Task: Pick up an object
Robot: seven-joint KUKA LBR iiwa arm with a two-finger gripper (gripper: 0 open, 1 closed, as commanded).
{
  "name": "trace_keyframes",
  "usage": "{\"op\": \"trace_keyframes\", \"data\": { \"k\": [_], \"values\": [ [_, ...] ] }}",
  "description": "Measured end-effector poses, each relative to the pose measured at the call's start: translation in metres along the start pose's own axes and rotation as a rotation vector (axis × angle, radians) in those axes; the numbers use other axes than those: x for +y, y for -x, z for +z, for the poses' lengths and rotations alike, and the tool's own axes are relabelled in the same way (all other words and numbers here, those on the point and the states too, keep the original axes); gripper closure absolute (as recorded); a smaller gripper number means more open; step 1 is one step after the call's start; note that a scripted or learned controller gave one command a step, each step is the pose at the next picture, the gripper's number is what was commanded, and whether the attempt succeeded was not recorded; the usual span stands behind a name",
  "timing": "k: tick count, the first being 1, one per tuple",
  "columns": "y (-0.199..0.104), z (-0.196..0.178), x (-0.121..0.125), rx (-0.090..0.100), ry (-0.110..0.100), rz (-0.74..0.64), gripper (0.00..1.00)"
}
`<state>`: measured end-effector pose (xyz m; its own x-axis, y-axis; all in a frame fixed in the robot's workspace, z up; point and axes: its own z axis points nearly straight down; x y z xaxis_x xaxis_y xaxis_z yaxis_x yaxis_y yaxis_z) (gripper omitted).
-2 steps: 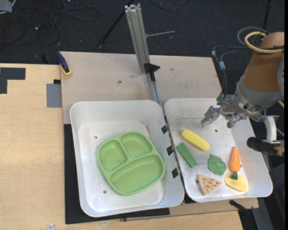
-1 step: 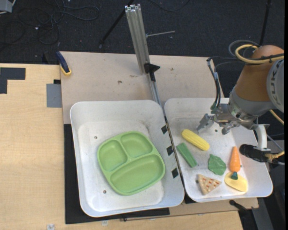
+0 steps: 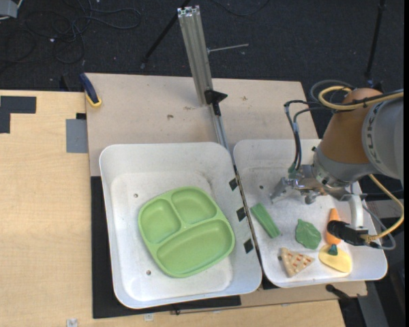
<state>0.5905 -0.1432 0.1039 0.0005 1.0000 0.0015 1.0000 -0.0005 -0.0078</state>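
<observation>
**Toys lie in the right bin with the arm above them**

Toys sit along the near part of the right bin (image 3: pixel 259 157), all resting on its floor. A green stick (image 3: pixel 265 220) lies slantwise near the bin's left wall. To its right is a rounded green lump (image 3: pixel 308 234). Nearer the front rim lies a pizza slice (image 3: pixel 296 261), tan with red spots. Just beside it on the right is a yellow wedge (image 3: pixel 336 260) with a small green bit on top. Above the wedge sits an orange piece (image 3: pixel 335 231), partly covered by a dark part of the arm's fittings.

The arm (image 3: pixel 368 138) comes in from the right, its orange band over the far right part of this bin. The gripper (image 3: pixel 301 185) hangs below the band, over the middle of the bin and behind the green lump. Whether it is parted or closed cannot be told; nothing is seen held in it, and every toy lies apart from it.

The left bin (image 3: pixel 123 162) holds a green tray (image 3: pixel 185 231) with three compartments, lying flat and turned at an angle.

A metal post (image 3: pixel 197 56) rises from the bench (image 3: pixel 150 107) behind the two bins. A blue and yellow tool (image 3: pixel 91 90) lies at the bench's far left corner.
</observation>
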Motion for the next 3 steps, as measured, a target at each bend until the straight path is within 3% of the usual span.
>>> {"op": "trace_keyframes", "data": {
  "k": [1, 2, 3],
  "values": [
    [0.0, 0.013, 0.002, -0.001, 0.007, 0.0, 0.0],
    [0.0, 0.001, 0.003, 0.001, 0.013, 0.002, 1.0],
    [0.0, -0.049, -0.007, -0.001, 0.007, 0.004, 1.0]
  ]
}}
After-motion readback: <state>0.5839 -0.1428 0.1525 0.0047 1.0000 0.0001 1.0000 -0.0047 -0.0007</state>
